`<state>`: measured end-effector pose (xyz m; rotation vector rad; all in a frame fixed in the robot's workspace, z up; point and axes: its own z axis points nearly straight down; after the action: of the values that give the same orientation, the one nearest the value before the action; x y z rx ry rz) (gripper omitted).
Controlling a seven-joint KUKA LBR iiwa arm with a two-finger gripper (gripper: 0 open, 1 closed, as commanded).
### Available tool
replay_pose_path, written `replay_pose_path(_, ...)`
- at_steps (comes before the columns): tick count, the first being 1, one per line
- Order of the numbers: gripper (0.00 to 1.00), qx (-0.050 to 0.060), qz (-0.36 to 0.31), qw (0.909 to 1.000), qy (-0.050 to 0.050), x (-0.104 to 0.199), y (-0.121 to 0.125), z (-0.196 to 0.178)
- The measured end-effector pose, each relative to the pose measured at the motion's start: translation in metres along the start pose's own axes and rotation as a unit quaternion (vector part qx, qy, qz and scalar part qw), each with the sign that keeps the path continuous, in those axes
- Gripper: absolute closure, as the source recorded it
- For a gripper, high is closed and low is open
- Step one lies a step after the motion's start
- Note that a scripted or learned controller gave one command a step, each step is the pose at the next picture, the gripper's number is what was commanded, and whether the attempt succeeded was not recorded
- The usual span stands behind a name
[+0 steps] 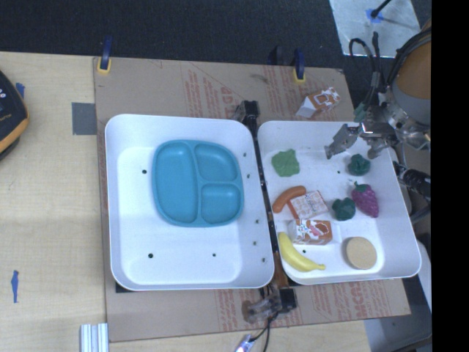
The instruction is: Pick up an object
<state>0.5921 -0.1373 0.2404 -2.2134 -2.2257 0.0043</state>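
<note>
My gripper (359, 147) hangs over the far right part of the right bin (410, 259), its two grey fingers (336, 144) spread open with nothing between them. A dark green toy (359, 165) lies just below and between the fingertips. Elsewhere in the bin lie a light green leafy piece (286, 163), a sausage (289, 197), two small snack packets (308, 205) (313, 232), a second dark green piece (344, 209), purple grapes (366, 199), a banana (298, 256) and a round cracker (361, 253).
The left bin (132, 262) holds a blue divided plate (198, 182). A small carton (319, 102) lies on the cardboard behind the right bin. Clamps (299, 64) pin the cardboard's far edge. A black and yellow device (9, 112) sits at the far left.
</note>
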Motion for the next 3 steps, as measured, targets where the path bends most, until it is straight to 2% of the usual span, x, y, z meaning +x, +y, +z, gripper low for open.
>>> replay_pose_path(1, 0.00, 0.000, 0.000, 1.0000, 0.000, -0.075, -0.012, 0.149)
replay_pose_path(2, 0.00, -0.001, 0.001, 1.0000, 0.000, -0.075, 0.053, 0.148)
replay_pose_path(3, 0.00, 0.000, 0.000, 1.0000, 0.000, -0.075, -0.066, 0.149)
